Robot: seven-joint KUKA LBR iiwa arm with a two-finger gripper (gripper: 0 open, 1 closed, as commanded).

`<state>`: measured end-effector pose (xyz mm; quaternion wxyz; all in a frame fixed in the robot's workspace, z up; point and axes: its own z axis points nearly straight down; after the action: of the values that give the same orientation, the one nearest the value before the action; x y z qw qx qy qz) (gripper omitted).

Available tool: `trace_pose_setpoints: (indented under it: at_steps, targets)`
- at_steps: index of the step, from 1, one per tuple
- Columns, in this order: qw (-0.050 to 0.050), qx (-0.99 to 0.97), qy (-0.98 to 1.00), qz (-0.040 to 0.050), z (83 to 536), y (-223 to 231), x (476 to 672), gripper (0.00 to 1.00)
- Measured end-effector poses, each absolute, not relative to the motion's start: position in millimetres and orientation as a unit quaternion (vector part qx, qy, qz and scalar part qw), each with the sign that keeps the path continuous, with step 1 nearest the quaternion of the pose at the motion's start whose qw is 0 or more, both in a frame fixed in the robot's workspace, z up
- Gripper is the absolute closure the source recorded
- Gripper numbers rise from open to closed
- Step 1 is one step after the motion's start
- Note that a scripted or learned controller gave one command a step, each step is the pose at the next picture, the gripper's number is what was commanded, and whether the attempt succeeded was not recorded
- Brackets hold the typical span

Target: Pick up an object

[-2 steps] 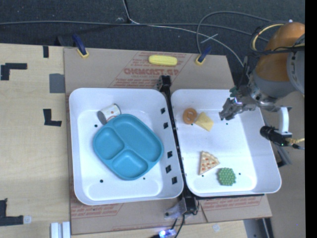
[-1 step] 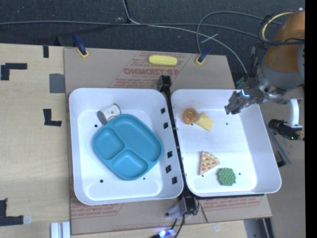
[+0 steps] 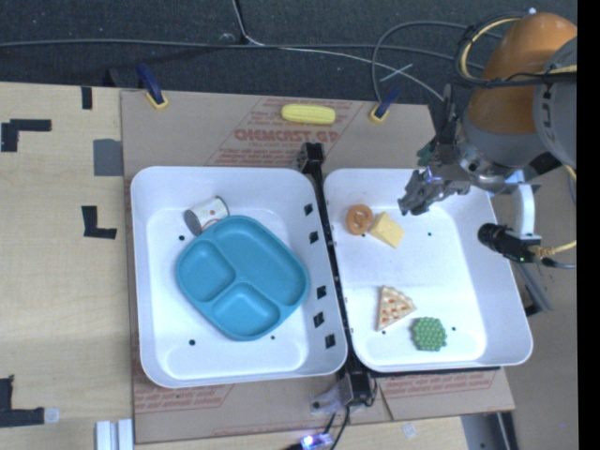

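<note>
The cheese wedge [image 3: 386,230] lies in the right bin [image 3: 487,340], at seven o'clock just beside the tool [image 3: 418,198], whose state cannot be told. It is judged light and rigid; its flat sides should be taken.
</note>
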<state>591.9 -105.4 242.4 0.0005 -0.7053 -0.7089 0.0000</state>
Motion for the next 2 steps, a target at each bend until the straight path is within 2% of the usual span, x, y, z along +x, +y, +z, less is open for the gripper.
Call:
trace_pose_setpoints:
  at_steps: [2]
  targets:
    - [0.001, -0.705, -0.709, 0.0006, 229.4, -2.4, 572.1, 1.00]
